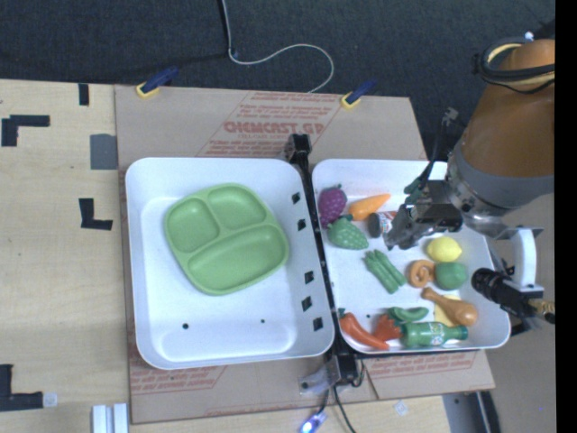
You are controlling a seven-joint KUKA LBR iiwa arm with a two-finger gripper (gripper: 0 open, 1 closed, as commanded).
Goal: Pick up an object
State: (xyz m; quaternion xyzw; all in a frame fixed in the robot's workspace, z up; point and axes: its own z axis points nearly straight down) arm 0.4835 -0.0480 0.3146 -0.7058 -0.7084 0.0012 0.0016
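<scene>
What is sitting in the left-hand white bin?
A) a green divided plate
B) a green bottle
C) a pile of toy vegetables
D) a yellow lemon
A: a green divided plate lies in the left bin, while the toy foods, such as the lemon and green bottle, are in the right bin.

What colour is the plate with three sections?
Light green; the plate shows clearly in the camera view.

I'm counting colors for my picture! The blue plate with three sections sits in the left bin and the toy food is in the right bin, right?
Almost. The plate is green, not blue, as the camera view shows. It does have three sections and sits in the left bin, and the toy food is in the right bin.
</scene>
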